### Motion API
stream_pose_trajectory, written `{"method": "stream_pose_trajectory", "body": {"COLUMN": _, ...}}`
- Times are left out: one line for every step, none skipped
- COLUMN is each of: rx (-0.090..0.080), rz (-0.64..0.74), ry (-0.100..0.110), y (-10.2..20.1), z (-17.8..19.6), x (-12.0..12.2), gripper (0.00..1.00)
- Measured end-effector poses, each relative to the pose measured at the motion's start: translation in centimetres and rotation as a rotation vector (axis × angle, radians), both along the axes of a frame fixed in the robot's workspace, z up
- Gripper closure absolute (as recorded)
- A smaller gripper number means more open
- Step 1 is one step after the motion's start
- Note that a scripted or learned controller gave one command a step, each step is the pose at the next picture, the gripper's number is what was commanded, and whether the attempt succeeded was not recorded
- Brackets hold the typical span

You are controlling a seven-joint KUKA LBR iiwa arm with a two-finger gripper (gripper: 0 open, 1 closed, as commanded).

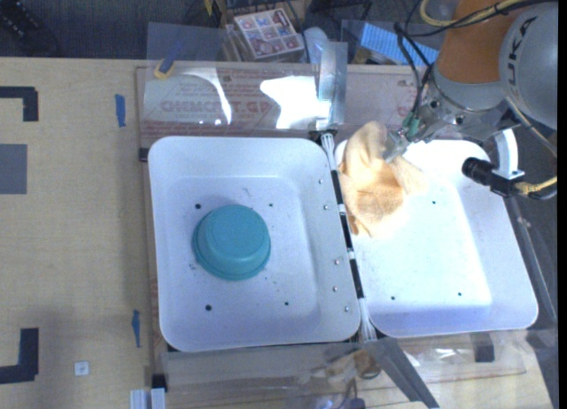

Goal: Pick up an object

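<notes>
Two white bins sit side by side: the left bin [177, 168] holds a teal bowl [232, 241] turned upside down near its middle, and the right bin [496, 301] holds a yellow cloth [376, 190] bunched against its upper-left corner, by the divider. Gripper [396, 145] is down at the cloth's upper edge, fingers pinched onto a fold, the fabric drawn up in a peak toward them. Arm enters from the upper right.

Pincer [396, 144] pinching yellow cloth [374, 188] over right bin [461, 310]; teal bowl [232, 241] in left bin [177, 310].
</notes>
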State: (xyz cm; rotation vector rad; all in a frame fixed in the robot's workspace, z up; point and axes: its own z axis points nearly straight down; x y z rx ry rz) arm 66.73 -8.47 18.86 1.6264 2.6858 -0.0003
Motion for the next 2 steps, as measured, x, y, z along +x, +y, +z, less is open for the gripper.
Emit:
{"method": "stream_pose_trajectory", "body": {"rx": 0.001, "rz": -0.193, "ry": 0.002, "y": 1.46, "z": -0.31, "x": -3.64, "gripper": 1.00}}
{"method": "stream_pose_trajectory", "body": {"rx": 0.001, "rz": -0.193, "ry": 0.001, "y": 1.46, "z": -0.30, "x": -3.63, "gripper": 0.00}}
